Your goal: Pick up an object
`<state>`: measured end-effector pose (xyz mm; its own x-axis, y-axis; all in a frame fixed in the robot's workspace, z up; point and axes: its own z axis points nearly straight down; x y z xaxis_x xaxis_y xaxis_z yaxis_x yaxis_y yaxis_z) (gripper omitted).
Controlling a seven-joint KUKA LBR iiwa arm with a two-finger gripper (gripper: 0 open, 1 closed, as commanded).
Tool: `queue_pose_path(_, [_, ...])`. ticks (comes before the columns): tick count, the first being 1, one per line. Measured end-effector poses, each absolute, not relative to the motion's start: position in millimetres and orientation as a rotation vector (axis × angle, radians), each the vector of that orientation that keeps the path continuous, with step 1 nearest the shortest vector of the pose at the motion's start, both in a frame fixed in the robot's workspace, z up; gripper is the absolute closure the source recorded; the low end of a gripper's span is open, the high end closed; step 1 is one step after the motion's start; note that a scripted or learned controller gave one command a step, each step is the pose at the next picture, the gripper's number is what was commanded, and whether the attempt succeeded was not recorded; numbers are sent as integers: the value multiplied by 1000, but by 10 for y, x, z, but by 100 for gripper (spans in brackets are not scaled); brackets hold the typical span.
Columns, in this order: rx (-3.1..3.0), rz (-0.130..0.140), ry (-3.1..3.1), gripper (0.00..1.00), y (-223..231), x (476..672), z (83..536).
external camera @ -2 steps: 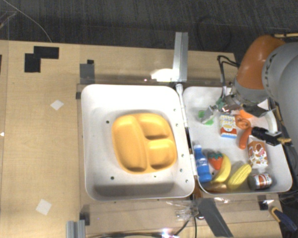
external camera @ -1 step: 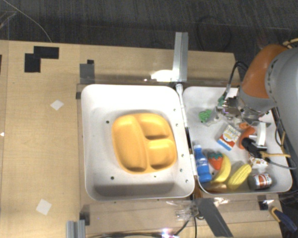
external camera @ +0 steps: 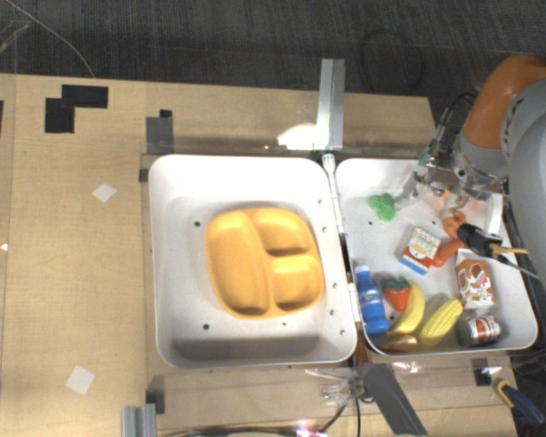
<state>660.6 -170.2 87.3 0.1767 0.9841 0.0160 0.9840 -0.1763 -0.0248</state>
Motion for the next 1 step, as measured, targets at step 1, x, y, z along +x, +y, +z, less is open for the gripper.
queue_pose_path(1, [-2299,-12,-2144,0,-1907,6377,879])
